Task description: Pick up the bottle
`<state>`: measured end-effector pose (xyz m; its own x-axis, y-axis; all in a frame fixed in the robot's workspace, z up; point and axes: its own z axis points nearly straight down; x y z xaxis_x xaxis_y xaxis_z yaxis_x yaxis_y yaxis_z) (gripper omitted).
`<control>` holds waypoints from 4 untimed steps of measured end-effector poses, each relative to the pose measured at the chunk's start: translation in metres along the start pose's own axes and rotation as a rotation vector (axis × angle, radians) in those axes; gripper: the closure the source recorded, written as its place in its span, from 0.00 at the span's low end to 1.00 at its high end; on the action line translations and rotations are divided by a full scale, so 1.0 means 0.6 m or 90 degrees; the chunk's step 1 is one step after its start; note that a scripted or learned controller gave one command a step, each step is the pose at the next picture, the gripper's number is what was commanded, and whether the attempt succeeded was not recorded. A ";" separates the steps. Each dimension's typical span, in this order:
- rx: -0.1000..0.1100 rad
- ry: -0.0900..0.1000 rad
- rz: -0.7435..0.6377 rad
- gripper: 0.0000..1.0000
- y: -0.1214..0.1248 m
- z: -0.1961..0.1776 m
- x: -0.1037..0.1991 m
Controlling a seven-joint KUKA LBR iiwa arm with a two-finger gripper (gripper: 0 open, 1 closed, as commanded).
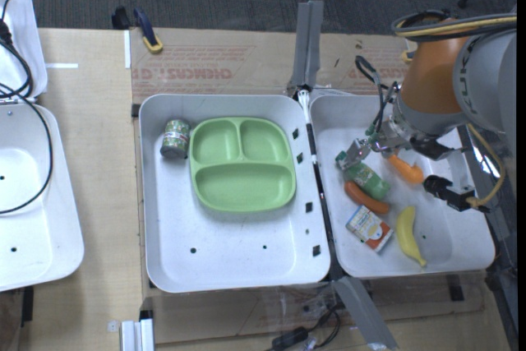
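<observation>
Camera view
Arm: grey with an orange band, reaching in from the right of the frame over the right bin (pixel 460 259).
Gripper (pixel 355 156): low in the upper left part of the right bin, its tip just above the bottle.
Fingers: too small and cluttered to read; I cannot tell whether they stand wide, narrow, or closed on anything.
Bottle (pixel 367 179): green, lying on its side in the left half of the right bin, slanting toward the lower right, just below the gripper.
Right bin contents: bottle; a reddish sausage-like piece (pixel 367 197) touching the bottle's lower side; an orange carrot-like piece (pixel 405 168) just right of the gripper; a small carton (pixel 369 228) below; a banana (pixel 408 235) at lower right.
Left bin (pixel 238 259) contents: green divided plate (pixel 242 163), all three compartments bare; a small can (pixel 175 138) upright just left of the plate.
Counter (pixel 99 94): brown, carries both bins.
Risk 1: the bottle lies flat and round, so in my judgement it could roll or squirt out if the closing is off-centre.
Risk 2: the sausage piece presses against the bottle; it may be pinched along or block one side.
Risk 3: the bin's left wall is near, so a nudge could jam the bottle against it.
</observation>
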<state>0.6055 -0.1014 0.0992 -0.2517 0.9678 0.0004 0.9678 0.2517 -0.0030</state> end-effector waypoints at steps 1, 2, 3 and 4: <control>0.000 0.000 0.402 0.00 0.068 0.013 -0.076; 0.001 0.000 0.426 0.00 0.005 0.014 -0.007; 0.002 0.000 0.498 0.00 -0.068 0.015 0.023; 0.001 0.000 0.460 0.00 -0.086 -0.008 -0.031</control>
<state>0.5602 -0.1323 0.1040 0.4515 0.8923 -0.0021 0.8923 -0.4515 -0.0032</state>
